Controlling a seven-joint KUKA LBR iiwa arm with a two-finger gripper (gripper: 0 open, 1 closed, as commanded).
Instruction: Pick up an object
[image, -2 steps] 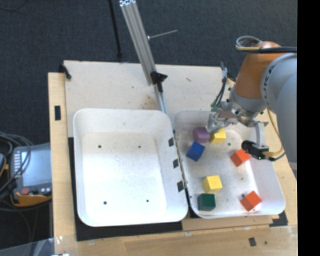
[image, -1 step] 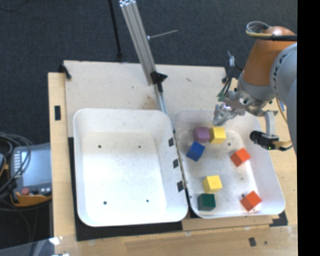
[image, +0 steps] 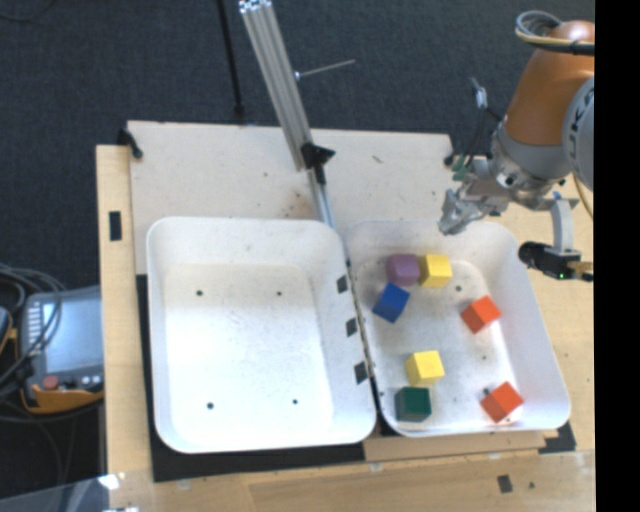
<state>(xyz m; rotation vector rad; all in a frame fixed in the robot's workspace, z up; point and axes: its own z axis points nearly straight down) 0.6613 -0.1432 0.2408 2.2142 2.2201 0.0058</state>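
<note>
Nearest the bottom of the frame, in the right bin, a green cube sits at the lower left corner and an orange cube at the lower right. Just above the green one lies a yellow cube. Higher up, another orange cube rests toward the right wall, and a blue cube lies toward the left wall. At the upper part of the bin a purple cube and a second yellow cube sit side by side, touching or nearly so.

The left bin fills the middle left of the frame, its edge against the right bin.

The end effector hangs over the upper rim of the right bin, at the upper right of the frame, below the arm's orange band. All the cubes lie below it in the frame; the upper yellow cube and the purple one are nearest, the two at the bottom corners well apart from it. Nothing shows between its tips, and whether they are spread or pressed together I cannot tell.

Beyond the bins the pale counter runs to the upper edge, crossed by a slanted metal rail.
</note>
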